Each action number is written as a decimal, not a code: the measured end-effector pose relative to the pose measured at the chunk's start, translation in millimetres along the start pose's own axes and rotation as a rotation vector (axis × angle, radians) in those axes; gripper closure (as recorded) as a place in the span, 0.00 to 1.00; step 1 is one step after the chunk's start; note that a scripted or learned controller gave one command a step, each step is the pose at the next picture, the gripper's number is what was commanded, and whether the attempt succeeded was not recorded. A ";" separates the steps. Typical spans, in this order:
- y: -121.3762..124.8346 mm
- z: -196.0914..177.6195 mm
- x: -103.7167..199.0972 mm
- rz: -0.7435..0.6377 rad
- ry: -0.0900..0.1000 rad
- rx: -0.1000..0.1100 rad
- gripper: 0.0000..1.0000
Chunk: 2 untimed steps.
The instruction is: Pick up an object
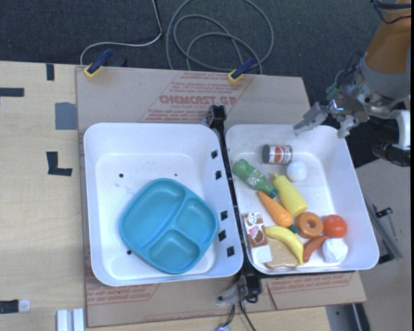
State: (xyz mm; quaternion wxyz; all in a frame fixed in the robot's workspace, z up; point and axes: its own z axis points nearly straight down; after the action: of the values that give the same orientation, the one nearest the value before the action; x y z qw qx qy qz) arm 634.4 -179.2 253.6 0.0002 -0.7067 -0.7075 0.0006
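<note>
The right bin [345, 158] holds several toy foods. A small can [277, 154] lies at its back with a white ball [297, 171] beside it. Toward the front lie a green bottle [251, 174], a yellow piece [290, 195], a carrot [274, 209], a donut [308, 224], a red tomato [334, 225], a banana [287, 240] and a white egg [333, 252]. My gripper [326, 125] hovers over the bin's back right rim, above and right of the can. It is open, with its two fingers spread and nothing between them.
The left bin [100, 150] holds a blue divided plate [169, 224]. A small carton [254, 229] and a bread slice [279, 257] lie at the right bin's front. Cables [221, 26] loop on the dark floor behind the bench. The arm's orange band [390, 43] rises at the right.
</note>
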 end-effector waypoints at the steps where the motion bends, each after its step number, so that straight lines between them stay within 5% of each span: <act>1: -7.6 129.5 49.7 -0.003 0.000 -0.012 0.00; 2: -72.8 169.5 58.2 0.000 0.000 -0.002 0.00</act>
State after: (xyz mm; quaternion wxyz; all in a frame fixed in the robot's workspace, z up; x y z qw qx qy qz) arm 561.4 -121.1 84.1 -0.0004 -0.7067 -0.7075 0.0000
